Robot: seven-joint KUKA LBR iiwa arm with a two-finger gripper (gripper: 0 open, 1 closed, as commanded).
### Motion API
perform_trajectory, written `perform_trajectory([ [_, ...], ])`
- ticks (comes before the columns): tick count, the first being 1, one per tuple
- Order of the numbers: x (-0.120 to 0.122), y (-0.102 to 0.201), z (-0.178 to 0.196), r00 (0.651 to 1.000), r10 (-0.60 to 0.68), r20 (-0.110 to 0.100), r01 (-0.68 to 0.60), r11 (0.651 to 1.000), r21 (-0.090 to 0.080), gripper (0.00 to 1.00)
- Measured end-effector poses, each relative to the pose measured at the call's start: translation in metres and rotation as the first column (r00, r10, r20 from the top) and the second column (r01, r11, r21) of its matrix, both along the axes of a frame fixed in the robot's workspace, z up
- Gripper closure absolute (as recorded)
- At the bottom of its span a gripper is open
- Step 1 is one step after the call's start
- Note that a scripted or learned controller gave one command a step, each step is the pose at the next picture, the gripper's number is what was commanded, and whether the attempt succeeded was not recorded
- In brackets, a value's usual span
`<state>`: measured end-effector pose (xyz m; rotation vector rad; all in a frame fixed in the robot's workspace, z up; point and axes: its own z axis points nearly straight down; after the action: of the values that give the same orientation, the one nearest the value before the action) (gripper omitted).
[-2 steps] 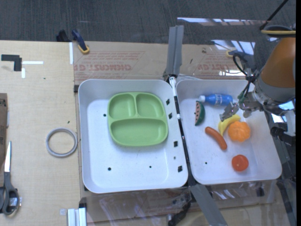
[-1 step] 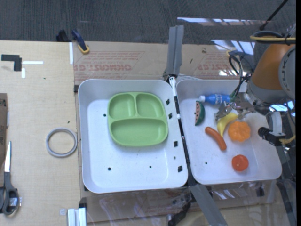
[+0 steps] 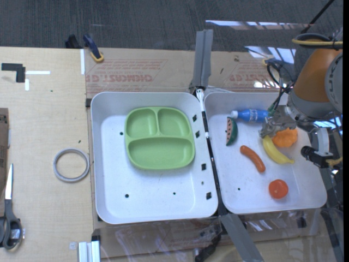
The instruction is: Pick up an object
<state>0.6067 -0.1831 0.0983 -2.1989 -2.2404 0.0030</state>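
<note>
While the arm [image 3: 319, 75] leans in from the right, its gripper [image 3: 274, 125] hangs low over the upper middle of the right bin [image 3: 240, 198], among a cluster of toy food. Whether it is parted or closed cannot be told from this angle, and nothing is plainly seen between its tips.

Just right of the gripper lies an orange fruit [image 3: 286, 138], touching or nearly touching it. A yellow banana [image 3: 276, 151] lies directly below, its upper end just under the gripper. A blue bottle [image 3: 251, 114] with a white cap lies on its side just to the gripper's upper left, near the bin's far wall. A watermelon slice [image 3: 232, 130] sits further left, near the divider between the bins. A sausage [image 3: 253, 159] lies at a slant below and left of the gripper, and a red tomato [image 3: 278, 188] rests nearer the front wall, well apart from it.

The left bin [image 3: 109, 201] holds a green divided plate [image 3: 160, 138]. On the desk [image 3: 43, 119] to the left lie a grey ring [image 3: 71, 164] and scissors [image 3: 10, 222].
</note>
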Motion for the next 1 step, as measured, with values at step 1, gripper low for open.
perform_trajectory([
  [1, 0.0, 0.0001, 0.0, 1.0, 0.0, 0.0, 0.0, 1.0, 0.0, 0.0],
])
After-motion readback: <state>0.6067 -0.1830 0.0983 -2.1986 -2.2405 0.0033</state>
